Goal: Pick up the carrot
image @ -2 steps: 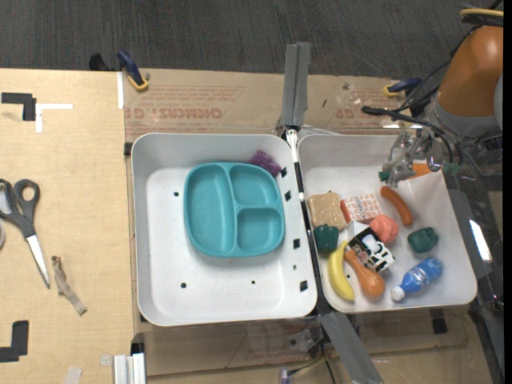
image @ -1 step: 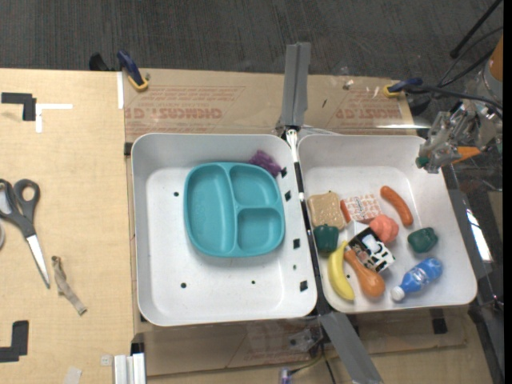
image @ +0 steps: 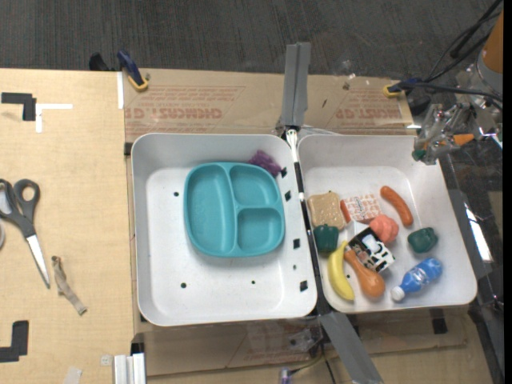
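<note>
I see the gripper (image: 436, 138) at the table's right edge, hovering over the far right corner of the right bin (image: 460, 294). It holds nothing. I cannot tell whether the jaws are apart or together; the metal parts blur into each other there.

The carrot (image: 366, 277) lies in the right bin, toward its near edge, thick end pointing at the near right corner. A yellow banana (image: 338, 277) lies just beside it on the left, and a black-and-white block (image: 373, 250) sits against its upper side. The carrot is well apart from the gripper.

Other things I note in the right bin: a tan slice of bread (image: 324, 209) near the divider, a dark green piece (image: 326, 237) just below it, a red-and-white packet (image: 363, 207), an orange-red sausage (image: 397, 205) toward the far right, a pink lump (image: 384, 228) at centre, a dark green lump (image: 422, 238) near the right wall, and a blue bottle (image: 418, 279) at the near right corner.

The left bin (image: 160, 294) holds a teal divided plate (image: 235, 210), flat at centre, with a small purple thing (image: 266, 162) at the far edge just behind it.

Scissors (image: 24, 218) lie on the table's left side, well apart from both bins.
</note>
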`<state>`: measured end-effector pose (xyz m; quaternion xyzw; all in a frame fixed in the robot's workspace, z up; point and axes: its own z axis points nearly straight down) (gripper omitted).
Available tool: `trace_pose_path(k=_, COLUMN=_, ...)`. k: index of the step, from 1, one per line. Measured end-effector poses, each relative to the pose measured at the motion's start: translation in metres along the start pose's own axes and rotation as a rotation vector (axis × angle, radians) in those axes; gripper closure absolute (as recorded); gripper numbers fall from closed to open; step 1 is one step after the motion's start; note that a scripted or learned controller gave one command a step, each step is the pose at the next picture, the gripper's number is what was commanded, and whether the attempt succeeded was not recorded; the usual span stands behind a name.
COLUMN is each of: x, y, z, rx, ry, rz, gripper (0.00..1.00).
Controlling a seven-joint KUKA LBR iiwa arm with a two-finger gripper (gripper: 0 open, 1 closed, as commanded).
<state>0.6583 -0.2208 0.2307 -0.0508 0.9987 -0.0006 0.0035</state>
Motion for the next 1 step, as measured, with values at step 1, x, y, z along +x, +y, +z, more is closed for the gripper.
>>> trace_pose_path(k=1, x=-0.0020, y=0.0003, z=0.0357, rx=-0.002, ry=0.003, rz=-0.121, gripper=1.00)
